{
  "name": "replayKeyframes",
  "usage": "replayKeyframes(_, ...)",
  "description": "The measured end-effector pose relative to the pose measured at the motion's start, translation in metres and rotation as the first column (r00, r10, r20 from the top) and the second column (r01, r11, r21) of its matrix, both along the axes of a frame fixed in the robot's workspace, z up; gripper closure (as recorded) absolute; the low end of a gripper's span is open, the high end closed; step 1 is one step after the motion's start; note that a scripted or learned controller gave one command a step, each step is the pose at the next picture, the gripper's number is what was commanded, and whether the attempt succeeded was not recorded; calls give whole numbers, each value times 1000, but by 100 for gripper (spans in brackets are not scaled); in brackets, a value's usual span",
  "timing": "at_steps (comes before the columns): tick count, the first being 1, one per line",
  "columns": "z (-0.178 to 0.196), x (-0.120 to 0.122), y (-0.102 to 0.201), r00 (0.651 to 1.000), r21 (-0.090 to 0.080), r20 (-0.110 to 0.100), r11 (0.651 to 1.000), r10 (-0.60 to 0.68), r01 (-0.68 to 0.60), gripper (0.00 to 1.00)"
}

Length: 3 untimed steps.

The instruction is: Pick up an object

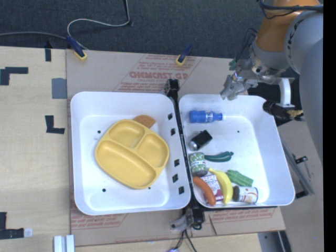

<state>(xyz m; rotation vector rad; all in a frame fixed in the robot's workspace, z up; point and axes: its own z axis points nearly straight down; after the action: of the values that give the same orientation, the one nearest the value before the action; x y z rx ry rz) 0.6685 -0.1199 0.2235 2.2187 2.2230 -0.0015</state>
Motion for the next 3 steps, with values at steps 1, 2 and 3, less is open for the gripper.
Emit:
replayKeyframes(1, -16, 0, 22, 1000, 0, -1, 1000, 0, 0, 100)
replayKeyframes(2, 13, 0, 27, 1000, 0, 1, 1000, -1, 1, 100)
replayKeyframes(3, 33, 0, 40, 1000, 0, 0, 1000, 0, 0, 100)
